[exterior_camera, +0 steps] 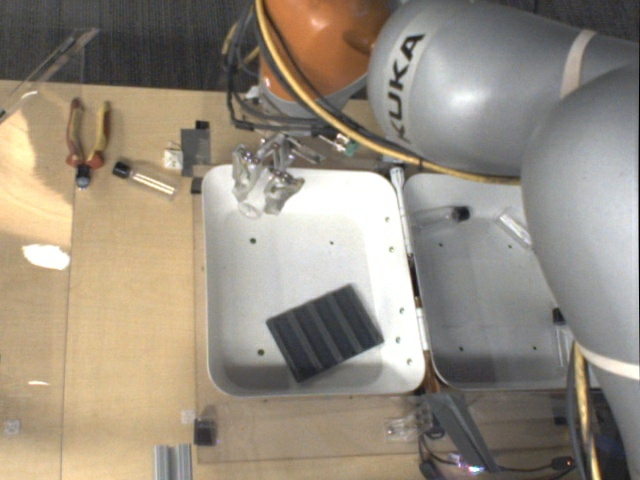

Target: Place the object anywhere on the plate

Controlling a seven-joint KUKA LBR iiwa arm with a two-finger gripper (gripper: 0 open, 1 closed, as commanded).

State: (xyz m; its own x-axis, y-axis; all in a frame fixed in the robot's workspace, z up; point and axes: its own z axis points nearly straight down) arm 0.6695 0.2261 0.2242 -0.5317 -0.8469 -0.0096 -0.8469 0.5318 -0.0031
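The dark ribbed plate (325, 333) is lying tilted in the near part of the left bin (225, 268), and I cannot make out any separate object. The pincer (262, 190) is hovering over that bin's far left corner, its 2 fingers looking spread and pinching nothing. A clean step probably means finding and gripping the object first, then lowering over the plate's middle.

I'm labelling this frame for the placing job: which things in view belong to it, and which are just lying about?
Part of the job:
- tool, at the left bin's far corner
- dark ribbed block, lying in the left bin

Lying about:
- pliers on the bench
- small vial beside them
- right bin
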